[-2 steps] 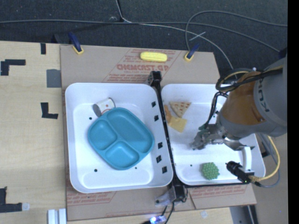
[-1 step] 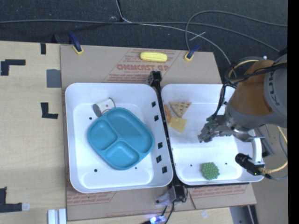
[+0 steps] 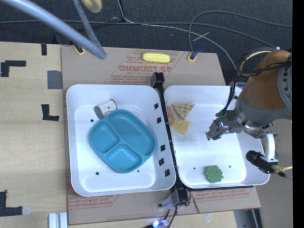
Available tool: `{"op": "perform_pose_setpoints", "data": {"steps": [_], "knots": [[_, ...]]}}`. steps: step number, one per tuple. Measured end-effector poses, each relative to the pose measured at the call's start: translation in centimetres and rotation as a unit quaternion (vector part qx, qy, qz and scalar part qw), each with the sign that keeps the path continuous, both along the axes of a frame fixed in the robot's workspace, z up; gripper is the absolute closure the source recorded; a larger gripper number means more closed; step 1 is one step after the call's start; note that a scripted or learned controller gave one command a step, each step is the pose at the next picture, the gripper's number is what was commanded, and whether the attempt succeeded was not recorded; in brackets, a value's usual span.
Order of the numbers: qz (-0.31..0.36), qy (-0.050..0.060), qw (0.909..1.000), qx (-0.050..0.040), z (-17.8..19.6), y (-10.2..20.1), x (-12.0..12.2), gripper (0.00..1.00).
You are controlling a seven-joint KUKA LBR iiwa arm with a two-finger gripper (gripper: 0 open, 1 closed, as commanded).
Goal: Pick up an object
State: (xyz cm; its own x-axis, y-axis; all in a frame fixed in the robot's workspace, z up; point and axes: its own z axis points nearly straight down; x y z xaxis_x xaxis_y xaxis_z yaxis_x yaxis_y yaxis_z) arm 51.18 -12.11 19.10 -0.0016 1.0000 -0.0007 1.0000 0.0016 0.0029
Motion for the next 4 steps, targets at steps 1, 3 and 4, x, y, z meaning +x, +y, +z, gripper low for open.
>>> {"op": "perform_pose_setpoints", "data": {"steps": [1,3,4], "knots": [[0.000,0.000,1.0000,-0.0001,4.2,0.0,0.1,1.00],[0.003,0.002,1.0000,0.0013,5.0,10.3,0.7,1.00],[0.003,0.002,1.0000,0.0013,4.8,16.4,0.3,1.00]]}}
